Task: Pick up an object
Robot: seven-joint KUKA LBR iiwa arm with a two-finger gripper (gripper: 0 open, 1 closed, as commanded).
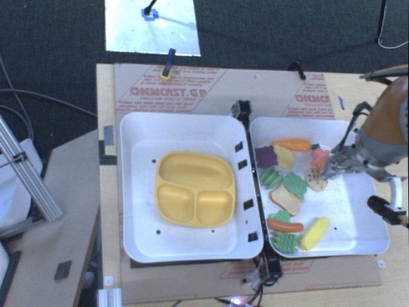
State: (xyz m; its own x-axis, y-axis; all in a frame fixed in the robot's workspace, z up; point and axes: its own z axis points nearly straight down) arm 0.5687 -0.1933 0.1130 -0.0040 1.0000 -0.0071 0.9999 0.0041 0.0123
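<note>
The right bin [358,232] holds several toy foods: an orange carrot [292,144], purple grapes [265,155], green leaves [294,185], a bread slice [285,201], a red sausage [285,225] and a yellow corn cob [314,233]. A pink piece [317,158] and a brown cookie [315,181] lie at the pile's right side. My gripper [330,165] hangs low over the bin, right beside the pink piece and just above the cookie. The arm [383,130] comes in from the right.
The left bin [137,229] carries a yellow divided plate [194,189]. Black clips [245,165] line the wall between the bins. A black part [386,208] of the arm overhangs the right bin's right rim. A shiny sheet [151,18] lies beyond the bench.
</note>
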